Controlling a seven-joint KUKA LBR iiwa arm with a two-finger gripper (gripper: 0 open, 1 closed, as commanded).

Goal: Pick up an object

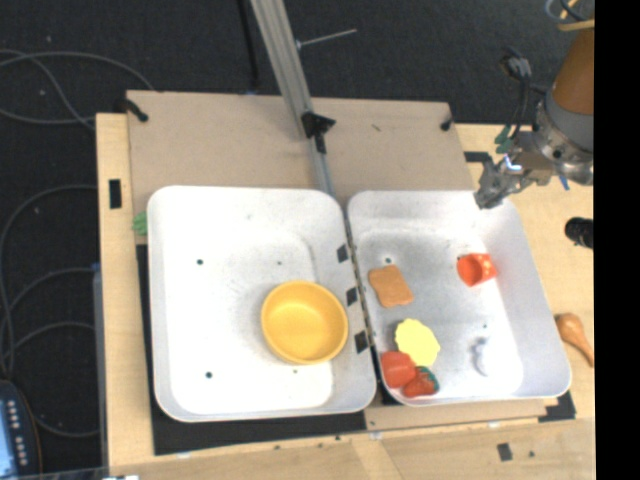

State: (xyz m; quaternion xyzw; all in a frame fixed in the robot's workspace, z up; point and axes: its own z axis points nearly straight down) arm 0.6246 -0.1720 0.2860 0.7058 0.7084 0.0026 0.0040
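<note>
Bins sit side by side on the wooden bench, both shallow and white. The left bin (200, 268) carries a yellow bowl (304, 321), upright, near its lower right part, close to the seam between the two bins. The right bin (500, 368) holds several small things. An orange cup-like piece (475, 268) lies toward its right side. A tan flat piece (390, 286) rests near the left wall, and just below it lies a yellow lumpy object (417, 341). Touching the lower edge of that yellow object is a red toy with a bit of green (408, 374), tucked into the bin's lower left corner. A small grey object (480, 355) lies near the lower right part, apart from the others.

From where I stand, the arm comes in from the right, and its gripper (492, 190) hangs at the upper right corner of the right bin, well apart from all the objects in it. Nothing is between its tips; whether they are spread or pressed together I cannot tell, as the end is dark and small. A tan wooden piece (572, 333) lies on the bench outside the right bin's right edge. A slanted metal pole (285, 58) rises behind the bins.
</note>
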